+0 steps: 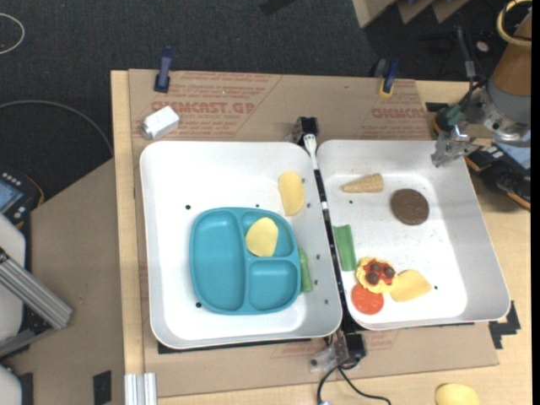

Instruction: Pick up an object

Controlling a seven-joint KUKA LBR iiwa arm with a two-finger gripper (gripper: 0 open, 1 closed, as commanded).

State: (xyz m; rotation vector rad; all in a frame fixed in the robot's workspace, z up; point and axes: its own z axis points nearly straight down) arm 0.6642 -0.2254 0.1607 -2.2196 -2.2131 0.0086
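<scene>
My gripper (pixel 445 148) hangs over the far right corner of the right bin (pixel 472 226), apart from every item. In that bin lie a tan wedge (pixel 363 183), a brown disc (pixel 410 207), a green stick (pixel 343 247), a small pizza-like piece (pixel 376 272), a red slice (pixel 366 299) and a yellow piece (pixel 411 286). The left bin (pixel 164 226) holds a blue divided plate (pixel 224 264) with a yellow chip (pixel 262 236) on it. A yellow oblong piece (pixel 291 192) lies beside the plate, and a green strip (pixel 305 270) rests along the plate's right edge.
Blue clamps (pixel 164 67) (pixel 388 78) grip the cardboard base at the back. A white block (pixel 160 122) sits on the cardboard behind the left bin. A black bar (pixel 314 175) runs between the bins. A yellow object (pixel 456 393) lies off the bins at the front right.
</scene>
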